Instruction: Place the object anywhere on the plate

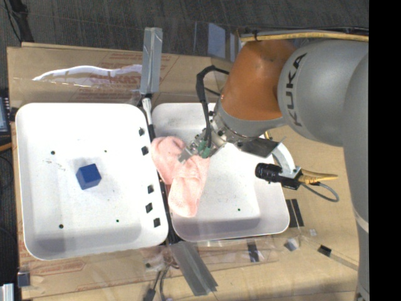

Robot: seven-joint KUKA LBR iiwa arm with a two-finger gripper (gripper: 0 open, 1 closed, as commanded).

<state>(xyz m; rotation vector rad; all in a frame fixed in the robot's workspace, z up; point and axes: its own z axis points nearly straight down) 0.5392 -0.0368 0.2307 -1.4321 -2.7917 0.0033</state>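
The gripper (202, 148) sits low at the centre of the frame, over the top of the pink cloth (182, 177) in the right bin (250, 215), seemingly for a grab. A blue cube (89, 175) lies in the left bin (37, 130).

Soft pink cloth (183, 175), smooth white bins (37, 231) — probably plastic, matt blue cube (88, 175)

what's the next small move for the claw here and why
Probably lift a little and check the grasp. The claw sits on the pink cloth in the right bin, but whether it grips the cloth can't be told. No plate can be made out; the blue cube lies in the left bin.
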